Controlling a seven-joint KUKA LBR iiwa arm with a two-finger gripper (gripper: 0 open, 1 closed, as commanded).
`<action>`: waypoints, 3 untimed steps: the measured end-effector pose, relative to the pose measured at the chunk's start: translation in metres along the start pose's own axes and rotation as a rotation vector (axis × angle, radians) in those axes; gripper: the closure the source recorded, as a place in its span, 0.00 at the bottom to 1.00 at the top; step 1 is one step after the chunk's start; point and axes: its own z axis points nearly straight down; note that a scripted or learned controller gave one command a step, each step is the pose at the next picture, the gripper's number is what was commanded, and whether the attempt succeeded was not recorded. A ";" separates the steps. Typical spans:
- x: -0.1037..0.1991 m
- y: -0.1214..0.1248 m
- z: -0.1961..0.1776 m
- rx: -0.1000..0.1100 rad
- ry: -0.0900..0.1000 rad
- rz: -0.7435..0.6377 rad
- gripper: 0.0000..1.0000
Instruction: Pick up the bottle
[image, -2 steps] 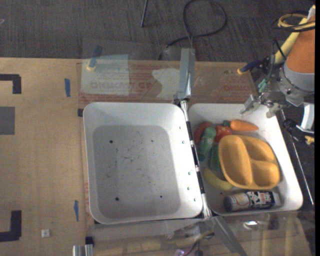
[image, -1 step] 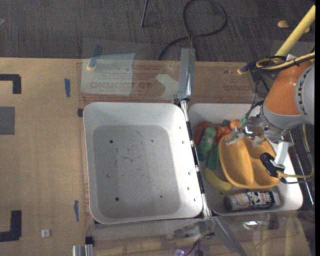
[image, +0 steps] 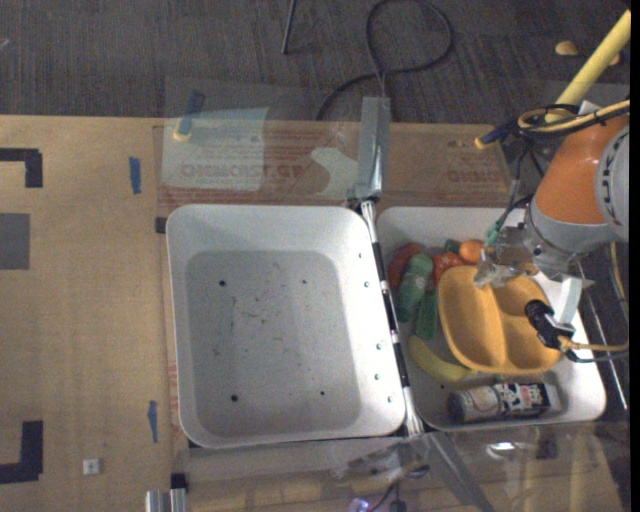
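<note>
Bottle (image: 500, 401) lies flat at right bin's (image: 590, 400) near wall, beside yellow bowl (image: 490, 325). Gripper (image: 497, 266) above bowl, grip state unreadable. Descend across bottle's width, 1 clean pinch.

Tan tabletop (image: 80, 330) fills left and centre. Black tape corner marks (image: 25, 165) along its left edge; grey square patch (image: 14, 240) between them. Short blue tape strips (image: 134, 175) near clear plastic sheet (image: 225, 140) at far side. Dark grey carpet floor (image: 150, 50) beyond tabletop, black cable (image: 400, 45) looping across it. Yellow pole (image: 598, 60) slants in at top right. Light even, soft shadows.
</note>
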 end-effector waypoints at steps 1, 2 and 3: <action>0.121 -0.017 -0.124 0.013 -0.002 -0.174 1.00; 0.153 0.052 -0.209 0.014 -0.002 0.233 1.00; 0.135 -0.037 -0.133 0.016 -0.002 0.479 1.00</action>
